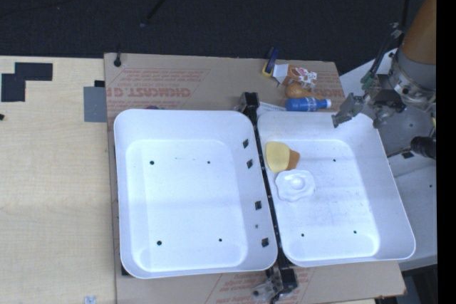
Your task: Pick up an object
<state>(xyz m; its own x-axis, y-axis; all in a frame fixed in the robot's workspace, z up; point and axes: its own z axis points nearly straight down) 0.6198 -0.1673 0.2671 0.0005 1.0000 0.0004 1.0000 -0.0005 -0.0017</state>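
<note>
white plastic, the left bin point(185, 189) sits beside the right bin point(342, 189), both on a cardboard sheet point(185, 85) over the bench. in the right bin, close to its left wall, lies a yellow piece point(280, 156) with a darker orange edge on its right side, its long axis roughly up and down in the view. just below it, touching or nearly so, lies a white fried-egg shape point(295, 185), flat, its longer axis tilted from lower left to upper right. behind the bins on the cardboard lie a blue bottle point(308, 105) on its side, pointing left to right, and a small orange toy point(298, 90). at far right the gripper point(362, 110) hangs above the right bin's back right corner, well apart from both pieces; its dark fingers look spread with nothing between them.
</note>
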